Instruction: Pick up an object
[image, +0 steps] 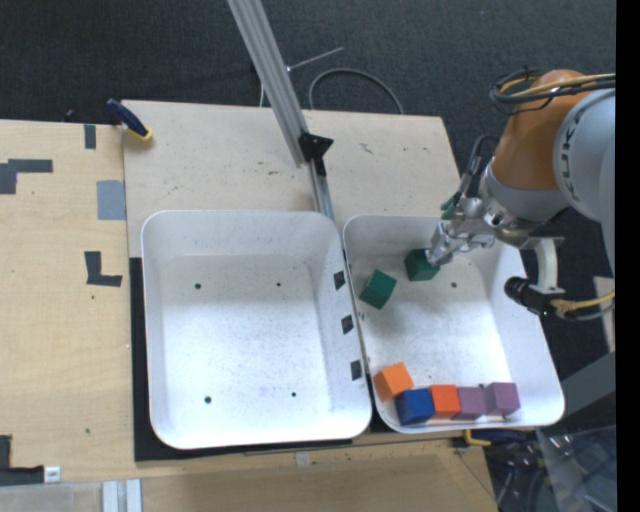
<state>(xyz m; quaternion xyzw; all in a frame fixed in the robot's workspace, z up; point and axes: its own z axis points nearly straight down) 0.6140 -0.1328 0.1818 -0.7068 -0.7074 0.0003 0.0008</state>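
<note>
My end effector sits on a green block in the right bin, can't tell the grip state; second green block just beside.

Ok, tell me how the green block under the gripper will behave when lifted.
The green block looks like a small stiff cube, probably light. Flat faces suggest it won't roll, though it could tip or twist, since the gripper meets it near one edge.

No text or label seems legible anywhere at this resolution.
</note>
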